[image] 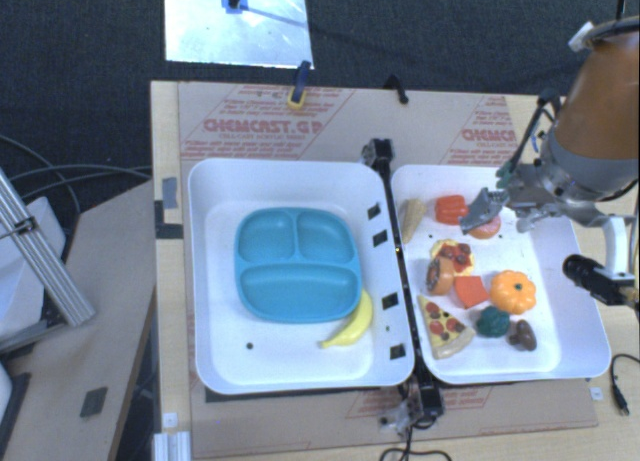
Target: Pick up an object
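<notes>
Your claw [487, 211] hangs low over the far part of the right bin [590, 349], fingers angled down to the left. You cannot tell how far apart they stand, nor whether anything sits between them. Their tips lie just beside a red block [451, 209] and over a small pinkish round piece [487, 229]. The block's long axis runs left-right. A banana [352, 323] lies in the left bin [215, 249], beside a blue plate [297, 264].
</notes>
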You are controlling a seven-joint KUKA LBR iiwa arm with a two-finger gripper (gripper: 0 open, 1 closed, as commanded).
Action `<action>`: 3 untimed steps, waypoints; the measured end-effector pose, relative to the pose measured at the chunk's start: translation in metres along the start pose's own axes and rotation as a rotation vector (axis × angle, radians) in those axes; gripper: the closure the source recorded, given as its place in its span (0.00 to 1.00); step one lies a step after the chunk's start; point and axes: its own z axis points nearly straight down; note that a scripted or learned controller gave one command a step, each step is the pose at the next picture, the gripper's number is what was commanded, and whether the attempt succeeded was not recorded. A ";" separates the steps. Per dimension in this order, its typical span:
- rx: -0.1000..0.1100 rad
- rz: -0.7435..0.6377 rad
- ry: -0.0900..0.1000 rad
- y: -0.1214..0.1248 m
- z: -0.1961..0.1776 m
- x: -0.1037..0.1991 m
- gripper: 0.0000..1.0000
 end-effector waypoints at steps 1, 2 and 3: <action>0.010 0.003 0.000 0.024 0.165 -0.027 0.00; 0.004 0.004 0.001 -0.023 0.177 -0.029 0.00; -0.002 0.002 -0.001 -0.020 0.165 -0.029 1.00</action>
